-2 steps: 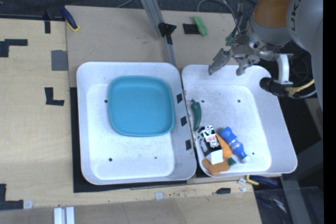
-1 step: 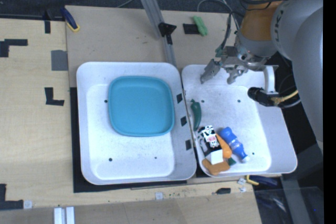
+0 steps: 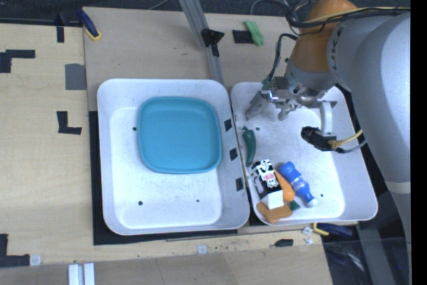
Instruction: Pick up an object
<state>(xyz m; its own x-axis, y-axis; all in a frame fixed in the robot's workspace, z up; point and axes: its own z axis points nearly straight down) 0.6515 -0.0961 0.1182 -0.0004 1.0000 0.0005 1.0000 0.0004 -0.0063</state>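
The two bins point(image 3: 113, 143) look like smooth, slightly glossy white plastic, the blue plate point(image 3: 179, 135) like matt plastic, the bench point(image 3: 40, 143) like pale wood, and the arm point(image 3: 380, 83) like smooth grey metal.

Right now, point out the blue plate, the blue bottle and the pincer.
blue plate point(image 3: 179, 134), camera view, middle of its flat face.
blue bottle point(image 3: 295, 183), camera view, middle of its body.
pincer point(image 3: 269, 109), camera view, midway between its fingertips.

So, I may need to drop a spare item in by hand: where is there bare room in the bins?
Left bin: bare floor below the blue plate. Right bin: bare middle between the gripper and the toy pile; crowded at its lower left.
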